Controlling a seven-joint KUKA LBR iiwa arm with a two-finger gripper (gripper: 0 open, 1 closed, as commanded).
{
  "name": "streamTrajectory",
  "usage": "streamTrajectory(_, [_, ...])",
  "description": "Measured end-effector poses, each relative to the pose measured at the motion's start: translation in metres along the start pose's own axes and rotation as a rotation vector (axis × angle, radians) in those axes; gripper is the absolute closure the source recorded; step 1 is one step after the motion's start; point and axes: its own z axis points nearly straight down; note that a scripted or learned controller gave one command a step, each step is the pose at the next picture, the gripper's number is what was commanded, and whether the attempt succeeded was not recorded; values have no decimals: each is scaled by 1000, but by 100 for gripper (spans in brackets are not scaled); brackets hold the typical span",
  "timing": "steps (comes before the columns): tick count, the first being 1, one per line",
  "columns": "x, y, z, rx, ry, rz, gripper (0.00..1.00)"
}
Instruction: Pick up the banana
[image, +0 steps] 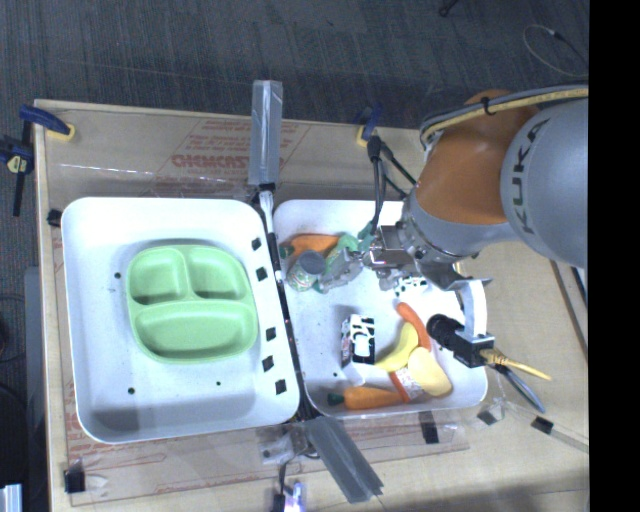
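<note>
Yellow curved banana (398, 350) in right bin (320, 385), among clutter, pincer (352, 262) grip unclear, cannot tell

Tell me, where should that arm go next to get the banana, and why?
Probably toward the bin's near side, then down: the gripper sits over clutter at the far end of the right bin, while the banana lies nearer, beside an orange carrot.

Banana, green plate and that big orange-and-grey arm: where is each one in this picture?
banana (400, 349): camera view, on its yellow curved middle, right bin.
green plate (190, 302): camera view, on its large lower compartment, left bin.
arm (470, 185): camera view, on its orange band above the wrist.
</note>
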Motion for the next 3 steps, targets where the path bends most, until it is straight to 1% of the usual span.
streamTrajectory(1, [-73,-43,70,-3,-1,3,0])
streamTrajectory(2, [-108,-42,155,-17,-3,-99,0])
streamTrajectory(3, [-109,-47,77,-5,-1,-127,0])
